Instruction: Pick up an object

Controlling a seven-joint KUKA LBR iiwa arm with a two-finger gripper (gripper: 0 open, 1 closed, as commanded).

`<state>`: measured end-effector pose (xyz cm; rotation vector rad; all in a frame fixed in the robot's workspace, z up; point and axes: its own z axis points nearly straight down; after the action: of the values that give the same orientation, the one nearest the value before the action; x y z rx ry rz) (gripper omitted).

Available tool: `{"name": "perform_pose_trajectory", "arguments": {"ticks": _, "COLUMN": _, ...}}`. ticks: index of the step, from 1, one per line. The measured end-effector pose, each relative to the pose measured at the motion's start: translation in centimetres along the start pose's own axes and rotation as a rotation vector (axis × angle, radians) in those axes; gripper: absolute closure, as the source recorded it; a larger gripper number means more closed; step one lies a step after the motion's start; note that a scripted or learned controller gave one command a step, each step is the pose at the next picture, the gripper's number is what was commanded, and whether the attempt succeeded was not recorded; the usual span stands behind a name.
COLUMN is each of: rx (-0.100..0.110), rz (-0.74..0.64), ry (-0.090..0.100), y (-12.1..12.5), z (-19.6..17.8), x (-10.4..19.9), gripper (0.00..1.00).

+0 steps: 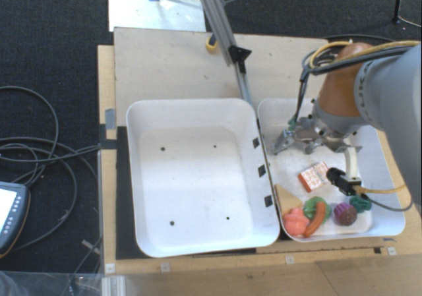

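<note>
Toys were all bunched in the near corner of the right bin [393,222]: orange carrot [316,218], pink blob [296,222], purple ball [345,213], plus a red-and-white block [313,176] just beyond. Gripper [300,140] hung farther back over bare bin floor; couldn't tell its finger state. Dropping straight down probably would've grabbed nothing, and packed toys could've jostled apart.

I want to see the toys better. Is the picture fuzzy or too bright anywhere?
Camera view: the toys look small and a bit soft; the left bin is very bright white, nearly washed out; the arm close to the camera looks blurry; soft shadows lie under the hand.
</note>
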<state>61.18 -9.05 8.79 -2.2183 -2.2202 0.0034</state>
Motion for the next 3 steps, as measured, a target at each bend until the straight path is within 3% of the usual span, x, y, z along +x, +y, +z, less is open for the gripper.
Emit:
{"name": "perform_pose_trajectory", "arguments": {"ticks": 1, "rx": -0.008, "rz": 0.001, "ry": 0.0, "y": 0.2, "z": -1.4, "x": 0.0, "gripper": 1.0}}
{"name": "perform_pose_trajectory", "arguments": {"ticks": 3, "rx": -0.013, "rz": -0.004, "ry": -0.002, "y": 1.9, "z": -12.7, "x": -0.1, "gripper": 1.0}}
